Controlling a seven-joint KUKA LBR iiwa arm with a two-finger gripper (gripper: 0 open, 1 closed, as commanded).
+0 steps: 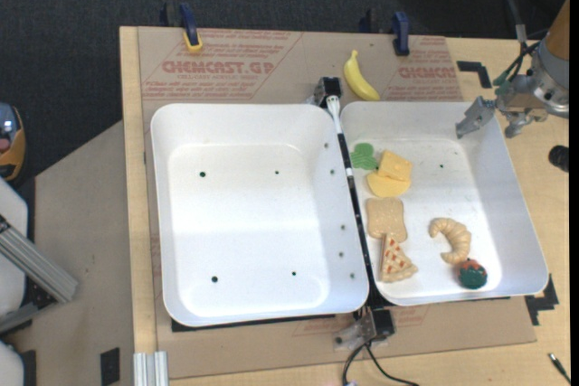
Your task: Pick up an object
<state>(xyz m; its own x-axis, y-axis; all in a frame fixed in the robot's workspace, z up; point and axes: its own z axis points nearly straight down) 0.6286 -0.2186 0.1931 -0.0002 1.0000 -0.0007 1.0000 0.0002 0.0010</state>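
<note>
From the camera above the bench, the gripper (493,116) hangs over the far right corner of the right bin (507,194), its two grey fingers spread apart with nothing between them.

The move ahead turns on direction. Every item in that bin lies nearer the camera than the gripper and toward the view's left of it. Closest is the wedge of yellow cheese (391,174), which sits by the bin's inner wall with a green leafy piece (364,156) touching its upper left. Below the cheese comes a slice of bread (385,217), then a pizza slice (395,258) pointing its tip up toward the bread.

The croissant (451,238) lies almost straight toward the camera from the gripper, well apart from it, with its long axis slanting from upper left to lower right. A small red and green fruit (471,274) rests just beside its lower end. Judged from this layout, the croissant asks for the least sideways travel, while the cheese is a closer but more diagonal reach.

A banana (360,78) lies outside both bins on the cardboard (271,59) behind them. The left bin (181,194) sits alongside, farther from the arm.
</note>
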